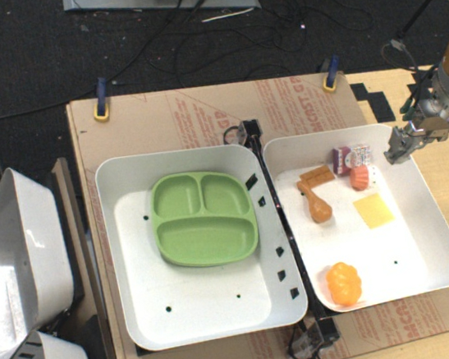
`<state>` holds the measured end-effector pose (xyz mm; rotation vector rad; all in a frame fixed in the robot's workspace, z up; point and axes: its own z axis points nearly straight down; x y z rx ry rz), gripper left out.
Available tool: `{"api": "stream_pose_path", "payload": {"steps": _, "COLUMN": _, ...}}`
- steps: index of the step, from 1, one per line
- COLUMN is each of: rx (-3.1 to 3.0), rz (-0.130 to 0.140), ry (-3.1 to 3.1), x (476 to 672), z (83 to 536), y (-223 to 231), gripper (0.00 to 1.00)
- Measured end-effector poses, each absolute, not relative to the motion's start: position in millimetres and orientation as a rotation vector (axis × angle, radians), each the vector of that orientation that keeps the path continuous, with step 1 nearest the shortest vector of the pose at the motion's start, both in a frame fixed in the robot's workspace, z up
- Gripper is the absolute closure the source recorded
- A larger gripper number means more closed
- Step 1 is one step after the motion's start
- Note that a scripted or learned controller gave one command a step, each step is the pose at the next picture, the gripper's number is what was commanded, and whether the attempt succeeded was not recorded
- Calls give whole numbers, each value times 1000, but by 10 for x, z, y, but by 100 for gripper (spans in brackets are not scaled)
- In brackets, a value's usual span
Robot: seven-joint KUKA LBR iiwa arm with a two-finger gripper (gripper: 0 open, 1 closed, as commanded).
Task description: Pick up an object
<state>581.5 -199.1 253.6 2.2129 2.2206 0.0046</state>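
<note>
orange fruit (344,283) nearest, yellow block (373,211) and brown piece (318,200) beyond it in the right bin (428,212).
gripper (400,148) hovers over the bin's far right edge, holding nothing; i can't tell its opening. approach step: next, swing left and descend onto the pink piece (360,177).

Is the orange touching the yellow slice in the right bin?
Apart. The camera view shows the orange near the bin's front edge and the yellow slice farther back, with a plain stretch of white bin floor between them.
</note>
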Motion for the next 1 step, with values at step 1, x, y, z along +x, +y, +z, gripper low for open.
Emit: {"api": "stream_pose_path", "payload": {"steps": 1, "rx": 2215, "rz": 2, "ry": 2222, "x": 5824, "z": 2817, "y": -1991, "gripper": 100}}
